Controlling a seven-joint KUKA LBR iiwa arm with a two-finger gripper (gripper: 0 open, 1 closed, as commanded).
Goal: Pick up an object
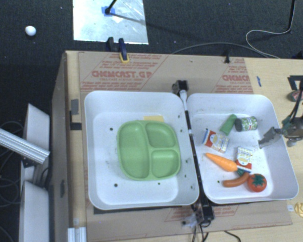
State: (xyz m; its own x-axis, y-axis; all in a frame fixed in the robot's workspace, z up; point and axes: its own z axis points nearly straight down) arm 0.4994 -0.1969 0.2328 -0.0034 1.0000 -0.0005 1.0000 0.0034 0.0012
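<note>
The right bin holds several small items. A green cylinder lies next to a small can near the back. A red and white packet and a second packet lie in the middle. An orange carrot, a brown sausage and a red tomato lie toward the front. My gripper hangs over the bin's right rim, to the right of all the items, and nothing shows in it.
The left bin holds a green divided plate with a yellow scrap behind it. A black divider runs between the bins. Cardboard covers the bench behind them.
</note>
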